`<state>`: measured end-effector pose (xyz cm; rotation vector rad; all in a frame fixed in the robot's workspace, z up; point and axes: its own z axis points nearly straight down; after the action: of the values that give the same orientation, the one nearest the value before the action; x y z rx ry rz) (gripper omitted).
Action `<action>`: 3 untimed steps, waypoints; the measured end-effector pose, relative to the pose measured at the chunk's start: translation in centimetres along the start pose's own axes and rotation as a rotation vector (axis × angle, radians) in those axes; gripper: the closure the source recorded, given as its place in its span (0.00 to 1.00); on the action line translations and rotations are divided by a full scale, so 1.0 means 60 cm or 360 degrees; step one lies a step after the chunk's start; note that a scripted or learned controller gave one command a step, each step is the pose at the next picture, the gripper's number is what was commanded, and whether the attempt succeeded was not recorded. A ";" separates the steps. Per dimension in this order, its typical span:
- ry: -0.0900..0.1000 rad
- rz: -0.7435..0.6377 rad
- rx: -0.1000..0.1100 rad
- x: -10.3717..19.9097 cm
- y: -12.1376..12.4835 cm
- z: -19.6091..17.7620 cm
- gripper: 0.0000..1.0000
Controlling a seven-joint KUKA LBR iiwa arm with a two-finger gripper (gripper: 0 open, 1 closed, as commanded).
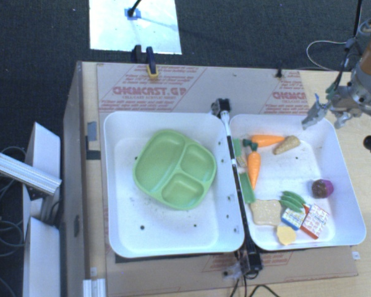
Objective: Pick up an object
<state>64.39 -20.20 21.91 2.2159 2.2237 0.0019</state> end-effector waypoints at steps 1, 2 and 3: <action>-0.0002 -0.0002 -0.0003 0.038 0.043 0.193 0.00; 0.0000 -0.0001 -0.0006 0.161 0.044 0.221 0.00; -0.0002 -0.0006 -0.0011 0.160 0.046 0.202 1.00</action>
<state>67.12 -10.57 9.78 2.2077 2.2237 0.0081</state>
